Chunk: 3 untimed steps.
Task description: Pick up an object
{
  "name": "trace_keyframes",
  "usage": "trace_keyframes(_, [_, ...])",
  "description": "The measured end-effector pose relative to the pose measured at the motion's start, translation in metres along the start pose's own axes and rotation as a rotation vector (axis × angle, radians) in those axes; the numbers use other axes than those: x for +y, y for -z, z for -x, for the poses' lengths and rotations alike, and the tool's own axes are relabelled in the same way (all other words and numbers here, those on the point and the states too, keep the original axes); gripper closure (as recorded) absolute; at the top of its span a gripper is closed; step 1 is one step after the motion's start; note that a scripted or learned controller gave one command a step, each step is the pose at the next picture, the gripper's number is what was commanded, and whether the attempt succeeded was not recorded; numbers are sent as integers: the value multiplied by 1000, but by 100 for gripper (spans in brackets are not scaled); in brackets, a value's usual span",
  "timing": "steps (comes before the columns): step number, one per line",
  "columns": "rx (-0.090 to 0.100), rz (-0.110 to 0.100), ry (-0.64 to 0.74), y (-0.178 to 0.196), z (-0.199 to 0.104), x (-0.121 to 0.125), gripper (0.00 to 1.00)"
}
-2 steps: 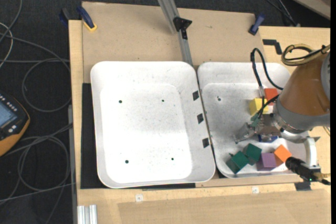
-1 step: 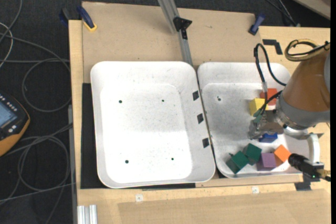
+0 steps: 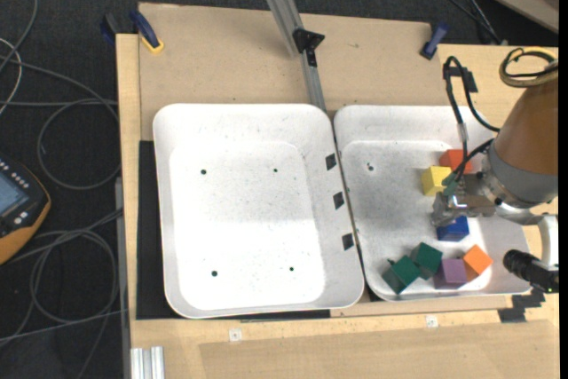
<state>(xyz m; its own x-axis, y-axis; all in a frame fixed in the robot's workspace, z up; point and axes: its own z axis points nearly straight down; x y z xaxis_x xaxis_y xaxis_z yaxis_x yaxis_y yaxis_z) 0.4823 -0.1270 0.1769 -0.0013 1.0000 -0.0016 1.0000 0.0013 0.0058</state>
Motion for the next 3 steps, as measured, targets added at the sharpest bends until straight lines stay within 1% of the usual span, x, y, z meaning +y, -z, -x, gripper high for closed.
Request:
trace_keyframes(1, [0,1,1,50,4,11,100])
trace_keyframes(2, [0,1,1,94,5,11,100])
trace_keyframes(3, [2,-3,4,87,-33,35,100])
